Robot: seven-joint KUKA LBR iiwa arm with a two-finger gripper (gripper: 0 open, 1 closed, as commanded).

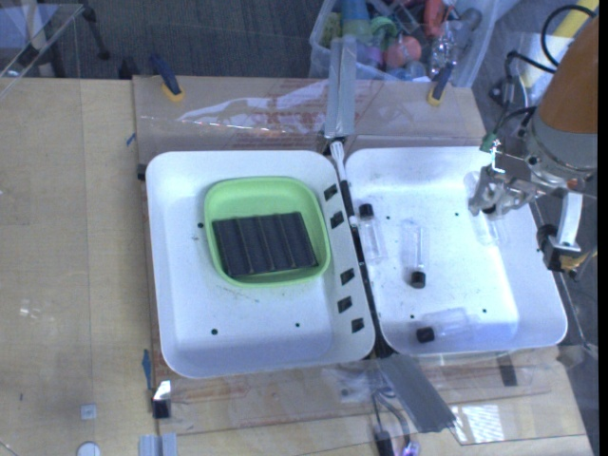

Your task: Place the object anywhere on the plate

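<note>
Clear vial point(443, 324) lies nearest in the right bin point(494, 293), two more, point(415, 247) and point(367, 228), behind it, all well apart from the green plate point(220, 200) in the left bin point(180, 283). Dark ribbed slab point(264, 243) covers most of the plate. Gripper point(487, 202) hangs over the right bin's far side; can't tell whether it's spread or holding anything. Risks: slick round vials squirt out or roll off the slab.

Bright, even light is falling from above on the bench. The two white bins point(180, 255) are looking almost washed out, with a bluish tint. Shadows are staying soft and short. The whole picture is looking a little soft and grainy, and the arm point(570, 93) at the right is appearing blurred.
</note>
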